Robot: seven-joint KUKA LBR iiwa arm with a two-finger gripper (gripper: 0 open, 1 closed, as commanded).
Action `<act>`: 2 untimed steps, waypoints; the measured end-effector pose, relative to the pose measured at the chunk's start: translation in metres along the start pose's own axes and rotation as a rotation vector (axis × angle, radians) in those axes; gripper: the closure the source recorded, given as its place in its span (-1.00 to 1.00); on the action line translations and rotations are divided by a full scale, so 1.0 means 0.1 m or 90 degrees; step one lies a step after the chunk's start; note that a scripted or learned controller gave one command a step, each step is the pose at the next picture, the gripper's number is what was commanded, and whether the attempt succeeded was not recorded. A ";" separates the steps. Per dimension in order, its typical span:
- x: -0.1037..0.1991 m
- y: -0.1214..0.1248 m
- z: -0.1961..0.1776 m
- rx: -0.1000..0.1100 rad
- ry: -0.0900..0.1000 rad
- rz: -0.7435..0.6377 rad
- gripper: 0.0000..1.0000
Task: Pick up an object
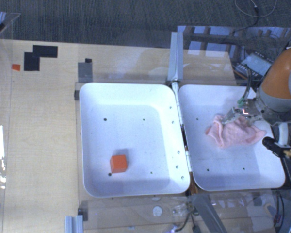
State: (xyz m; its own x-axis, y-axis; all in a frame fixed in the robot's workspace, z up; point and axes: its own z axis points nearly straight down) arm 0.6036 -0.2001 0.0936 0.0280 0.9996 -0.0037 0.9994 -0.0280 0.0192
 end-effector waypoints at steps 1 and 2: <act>0.25 -0.08 -0.01 -0.002 -0.001 -0.089 -1.00; 0.25 -0.08 -0.01 -0.002 -0.001 -0.089 -1.00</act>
State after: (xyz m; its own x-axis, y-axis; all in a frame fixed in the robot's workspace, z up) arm 0.5965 -0.1746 0.0942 -0.1110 0.9938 -0.0082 0.9936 0.1111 0.0219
